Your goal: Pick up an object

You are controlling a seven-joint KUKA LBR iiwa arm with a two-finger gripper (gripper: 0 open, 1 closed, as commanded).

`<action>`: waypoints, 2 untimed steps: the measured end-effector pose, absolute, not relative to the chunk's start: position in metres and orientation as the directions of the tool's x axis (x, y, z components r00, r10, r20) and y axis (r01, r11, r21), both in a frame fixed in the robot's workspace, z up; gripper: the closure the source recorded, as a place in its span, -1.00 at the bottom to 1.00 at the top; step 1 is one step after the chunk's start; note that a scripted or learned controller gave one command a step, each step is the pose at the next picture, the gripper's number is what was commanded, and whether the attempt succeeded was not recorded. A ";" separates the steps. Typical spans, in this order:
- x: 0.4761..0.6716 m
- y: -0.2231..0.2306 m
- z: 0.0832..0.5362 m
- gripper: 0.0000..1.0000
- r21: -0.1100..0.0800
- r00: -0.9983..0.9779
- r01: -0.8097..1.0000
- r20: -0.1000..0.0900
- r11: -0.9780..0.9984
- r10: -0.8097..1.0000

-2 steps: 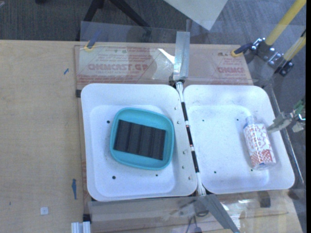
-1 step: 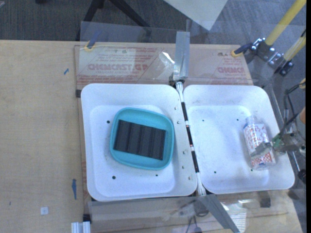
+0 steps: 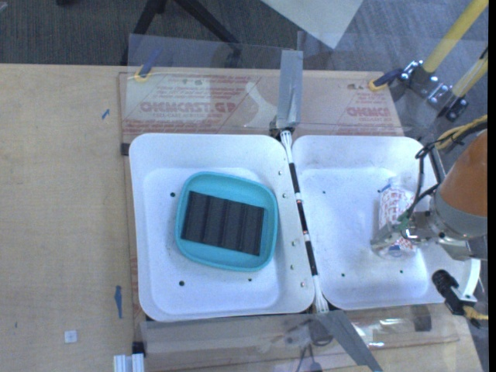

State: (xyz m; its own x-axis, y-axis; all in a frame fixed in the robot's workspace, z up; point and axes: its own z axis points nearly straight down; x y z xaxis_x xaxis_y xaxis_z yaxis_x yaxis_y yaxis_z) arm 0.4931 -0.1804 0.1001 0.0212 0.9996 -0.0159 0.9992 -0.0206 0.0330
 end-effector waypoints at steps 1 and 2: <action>0.493 -0.182 0.110 1.00 0.036 0.024 0.999 -0.018 -0.024 1.000; 0.568 -0.153 0.179 1.00 -0.001 0.119 0.993 -0.001 -0.119 0.993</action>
